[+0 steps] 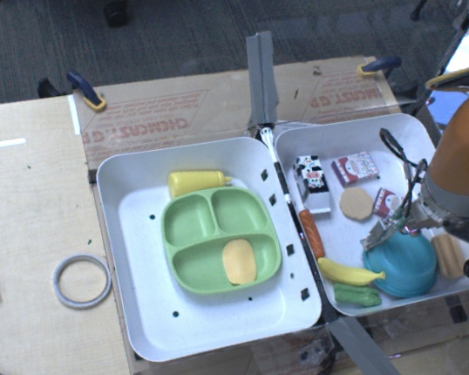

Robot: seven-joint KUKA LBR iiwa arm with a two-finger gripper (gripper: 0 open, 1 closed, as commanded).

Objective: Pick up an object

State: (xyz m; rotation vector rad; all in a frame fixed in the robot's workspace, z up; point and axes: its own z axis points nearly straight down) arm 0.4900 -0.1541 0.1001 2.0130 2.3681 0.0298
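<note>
arm: grey arm with orange band enters at right of frame, wrist low over the right white bin [424,130].
gripper: two-finger gripper [389,230] sits at the upper left rim of the round blue plastic bowl [403,265], lower right of frame.
fingers: too small and dark to read; cannot tell whether spread or closed, and nothing is visibly between them.
target: probably the blue bowl; it lies in the right bin, touching the yellow toy banana [351,271] and near the green pepper-like toy [358,296].
neighbours: tan round cookie-like disc [356,203] just above; wooden peg [447,255] at the bowl's right.
left bin: green divided plastic tray [220,238], untouched.
advice: straddle the bowl's thin rim, one finger inside, one outside; clear the banana; close fully before lifting straight up.
</note>
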